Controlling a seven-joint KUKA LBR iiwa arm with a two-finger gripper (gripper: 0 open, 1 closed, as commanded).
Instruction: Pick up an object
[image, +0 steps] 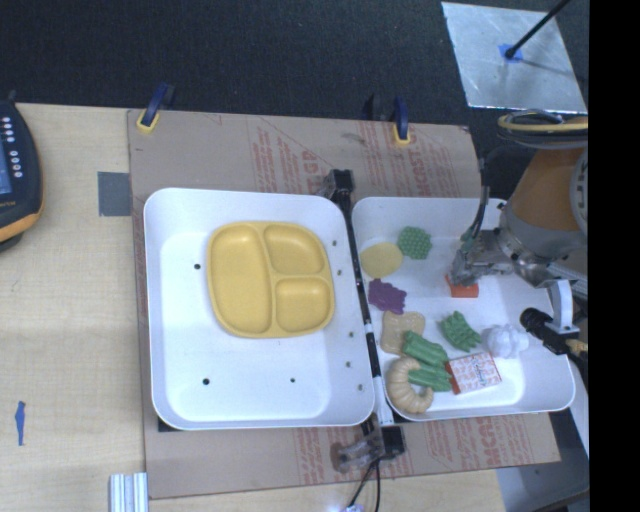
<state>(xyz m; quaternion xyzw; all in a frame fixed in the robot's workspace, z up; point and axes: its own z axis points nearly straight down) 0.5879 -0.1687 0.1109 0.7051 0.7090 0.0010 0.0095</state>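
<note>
We see the left bin (180, 300) holding a yellow divided plate (270, 278). In the right bin (545, 385), the jaws (467, 268) hang just above a small orange block (463, 290); whether they are parted, we cannot tell.

Divided plate (270, 277) in left bin (170, 390); toys clustered in right bin (545, 395); tool (466, 268) above right bin.
</note>
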